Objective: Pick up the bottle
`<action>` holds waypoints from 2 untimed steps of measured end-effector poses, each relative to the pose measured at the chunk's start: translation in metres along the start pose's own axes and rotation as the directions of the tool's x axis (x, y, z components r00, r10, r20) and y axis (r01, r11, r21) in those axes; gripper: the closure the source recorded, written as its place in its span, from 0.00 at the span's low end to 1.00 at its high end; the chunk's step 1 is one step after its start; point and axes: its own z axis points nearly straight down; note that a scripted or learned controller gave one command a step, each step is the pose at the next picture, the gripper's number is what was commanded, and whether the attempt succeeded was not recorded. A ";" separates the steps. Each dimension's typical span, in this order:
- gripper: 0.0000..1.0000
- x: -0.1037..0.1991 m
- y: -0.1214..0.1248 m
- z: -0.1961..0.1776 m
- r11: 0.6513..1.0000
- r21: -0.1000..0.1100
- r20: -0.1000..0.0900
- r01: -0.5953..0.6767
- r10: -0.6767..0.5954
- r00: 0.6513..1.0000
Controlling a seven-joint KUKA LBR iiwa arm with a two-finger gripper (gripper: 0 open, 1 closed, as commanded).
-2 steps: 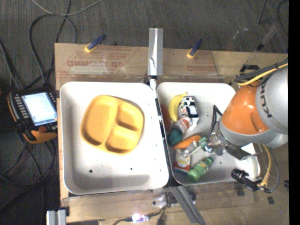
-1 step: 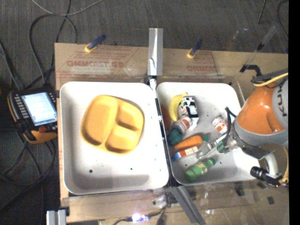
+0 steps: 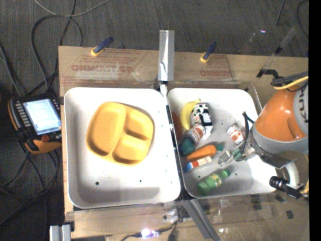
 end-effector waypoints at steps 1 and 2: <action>1.00 0.045 0.013 0.009 0.959 0.004 0.007 -0.284 0.284 0.959; 1.00 0.048 0.009 -0.021 0.903 0.024 0.001 -0.428 0.428 0.904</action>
